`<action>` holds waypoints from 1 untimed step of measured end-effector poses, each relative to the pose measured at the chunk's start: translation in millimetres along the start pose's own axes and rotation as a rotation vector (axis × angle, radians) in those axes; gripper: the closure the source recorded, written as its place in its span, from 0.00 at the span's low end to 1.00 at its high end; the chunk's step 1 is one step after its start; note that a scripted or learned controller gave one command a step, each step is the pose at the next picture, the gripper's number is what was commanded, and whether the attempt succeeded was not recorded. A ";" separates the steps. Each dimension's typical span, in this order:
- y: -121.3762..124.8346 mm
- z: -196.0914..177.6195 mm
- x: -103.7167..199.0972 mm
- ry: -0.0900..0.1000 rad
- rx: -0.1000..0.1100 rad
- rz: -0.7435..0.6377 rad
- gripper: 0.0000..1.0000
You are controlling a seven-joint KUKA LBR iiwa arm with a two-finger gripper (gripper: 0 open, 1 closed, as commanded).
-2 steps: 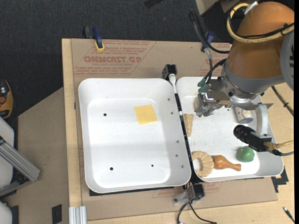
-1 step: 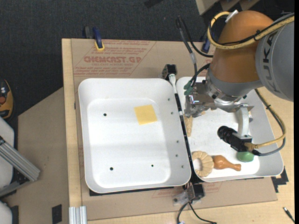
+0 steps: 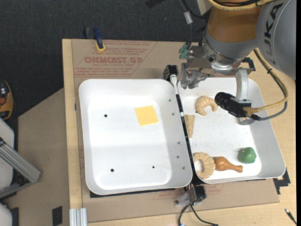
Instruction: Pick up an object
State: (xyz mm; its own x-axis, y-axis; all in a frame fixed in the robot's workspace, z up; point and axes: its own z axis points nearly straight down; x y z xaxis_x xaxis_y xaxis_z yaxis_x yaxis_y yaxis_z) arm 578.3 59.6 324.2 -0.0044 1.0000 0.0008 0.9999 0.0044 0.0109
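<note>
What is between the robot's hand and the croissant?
Nothing visible lies between them. The gripper hangs over the far left corner of the right bin, and the croissant sits just in front of it on bare bin floor. The cone-shaped piece lies nearer the camera, out of the way.

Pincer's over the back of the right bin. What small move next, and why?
Probably shift the pincer toward the croissant before descending. The pincer hangs at the right bin's far-left corner, near the divider, with nothing between its fingers, and the croissant is the nearest object, lying apart from the others.
</note>
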 end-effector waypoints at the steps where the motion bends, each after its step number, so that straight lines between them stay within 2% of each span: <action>1: 52.3 51.8 56.1 0.000 0.009 -0.001 1.00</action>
State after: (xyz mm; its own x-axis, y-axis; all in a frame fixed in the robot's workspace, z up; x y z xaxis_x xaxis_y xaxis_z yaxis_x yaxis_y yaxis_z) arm 630.9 115.9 273.0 -0.0058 1.0000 0.0009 1.0000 0.0058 0.0023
